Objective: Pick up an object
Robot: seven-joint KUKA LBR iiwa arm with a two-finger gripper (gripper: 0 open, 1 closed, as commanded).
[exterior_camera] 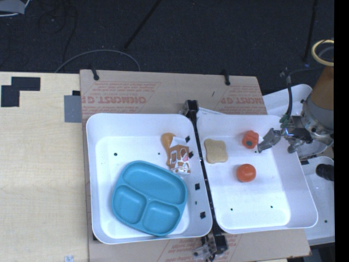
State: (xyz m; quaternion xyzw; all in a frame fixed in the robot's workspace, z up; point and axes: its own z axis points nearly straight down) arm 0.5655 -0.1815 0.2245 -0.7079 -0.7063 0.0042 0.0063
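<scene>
In the right bin [272,212] lie a tan slice of toast [216,151], a red-orange tomato [250,139] with a green spot and a second red tomato [246,172]. My gripper [280,143] hangs over that bin's right rim, just right of the upper tomato. Its fingers are spread open with nothing between them. The left fingertip [266,142] is close to the upper tomato but apart from it. The left bin [101,146] holds a blue divided plate [149,197], a small printed packet [179,160] and an orange-brown piece [167,140].
A black divider clip [192,109] sits where the two bins meet at the back. Cardboard [163,94] lies under both bins. The wooden bench [38,168] stretches to the left. Cables and a white bracket [297,94] are near the arm at the right.
</scene>
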